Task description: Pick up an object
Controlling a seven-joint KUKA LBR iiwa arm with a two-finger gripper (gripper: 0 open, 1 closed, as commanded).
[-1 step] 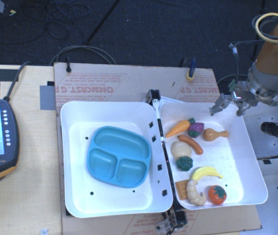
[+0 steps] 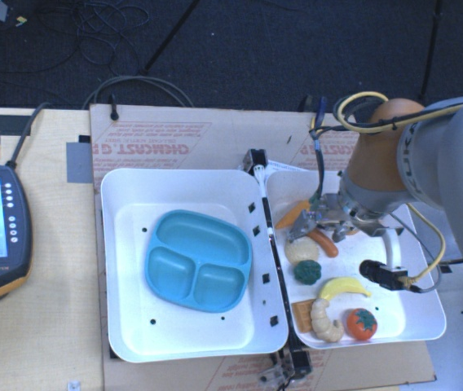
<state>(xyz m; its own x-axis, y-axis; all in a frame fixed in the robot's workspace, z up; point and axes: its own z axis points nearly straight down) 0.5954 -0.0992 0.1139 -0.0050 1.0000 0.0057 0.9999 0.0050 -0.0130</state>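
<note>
A dark floor strewn with cables lies behind the wooden bench (image 2: 52, 316), where a sheet of cardboard (image 2: 166, 141) carries the two bins. The left bin (image 2: 125, 218) holds a blue divided tray (image 2: 197, 259). The arm (image 2: 411, 153) reaches in over the right bin (image 2: 427, 320), which serves as the landmark here.

The gripper (image 2: 321, 222) sits low in that bin's upper-left part, among the toy food; how far it is spread, or whether it has anything, I cannot tell, since the wrist hides it.

The likely target, judging by closeness, is the red sausage (image 2: 324, 243), just below the gripper in the bin's upper-left. Its long axis runs diagonally, from upper left to lower right.

Around it, all toward the bin's left side: an orange carrot (image 2: 293, 214) just above, a pale round piece (image 2: 302, 250) touching below, a green piece (image 2: 307, 272), a yellow banana (image 2: 344, 287), a tan peanut shape (image 2: 324, 319) and a red tomato (image 2: 361, 323) near the bottom edge.

The risk, as I judge it: the crowding could make the gripper nudge a neighbour or pinch two things, and closing along the sausage's length rather than across it could let it roll out
</note>
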